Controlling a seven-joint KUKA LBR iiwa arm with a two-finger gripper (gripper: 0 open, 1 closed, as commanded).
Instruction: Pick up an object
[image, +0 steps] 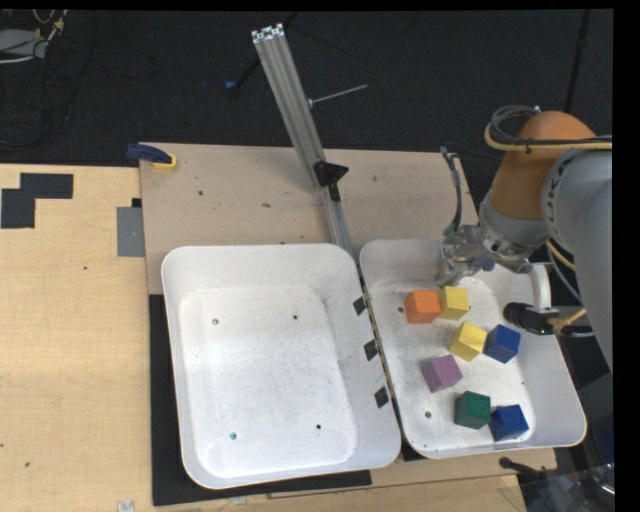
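You have not picked anything up yet, so the whole job is left to do. Your tool hangs low over the far end of the right shallow white plastic bin, just behind the blocks, and you cannot tell from here if it is wide or narrow. Nothing shows inside it. The nearest things to grab are the small orange cube and the small yellow cube, which sit touching each other just in front of the tool. A second yellow cube lies a bit nearer, next to a dark blue cube. Then come a purple cube, a green cube and another blue cube by the near rim. They all look like little hard blocks with flat sides, easy to pinch. The left white bin sits beside it on the bench.
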